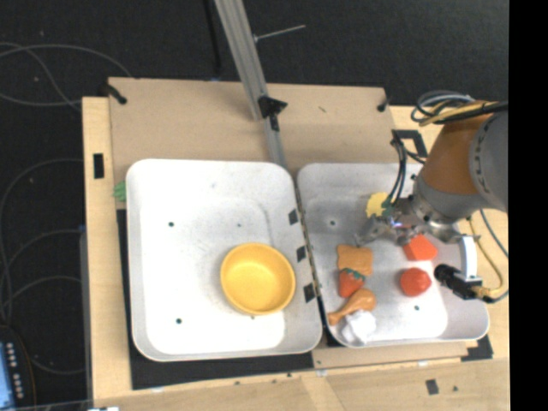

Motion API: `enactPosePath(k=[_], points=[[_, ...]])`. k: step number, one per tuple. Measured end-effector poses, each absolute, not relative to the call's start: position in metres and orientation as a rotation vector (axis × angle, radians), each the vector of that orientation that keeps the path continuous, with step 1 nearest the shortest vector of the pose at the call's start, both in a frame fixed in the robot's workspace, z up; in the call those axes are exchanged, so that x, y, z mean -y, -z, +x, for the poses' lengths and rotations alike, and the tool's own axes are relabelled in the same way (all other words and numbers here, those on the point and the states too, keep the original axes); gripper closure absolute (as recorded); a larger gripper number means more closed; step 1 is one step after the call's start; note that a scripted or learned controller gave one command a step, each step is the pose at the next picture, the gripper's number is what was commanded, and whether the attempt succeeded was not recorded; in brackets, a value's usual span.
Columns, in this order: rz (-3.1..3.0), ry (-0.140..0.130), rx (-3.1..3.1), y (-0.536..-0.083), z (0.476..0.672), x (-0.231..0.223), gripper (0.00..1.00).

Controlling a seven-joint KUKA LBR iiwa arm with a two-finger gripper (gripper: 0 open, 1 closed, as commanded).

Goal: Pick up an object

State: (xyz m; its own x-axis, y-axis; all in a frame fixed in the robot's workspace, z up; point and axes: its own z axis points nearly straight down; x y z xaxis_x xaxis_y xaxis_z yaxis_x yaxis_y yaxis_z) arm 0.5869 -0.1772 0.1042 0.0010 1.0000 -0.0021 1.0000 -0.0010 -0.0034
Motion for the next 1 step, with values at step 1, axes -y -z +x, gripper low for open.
enactPosePath(k=[1], points=[[-2.228, 0.002, 2.221, -0.1185, 0.5889, 0.1776, 1.0]])
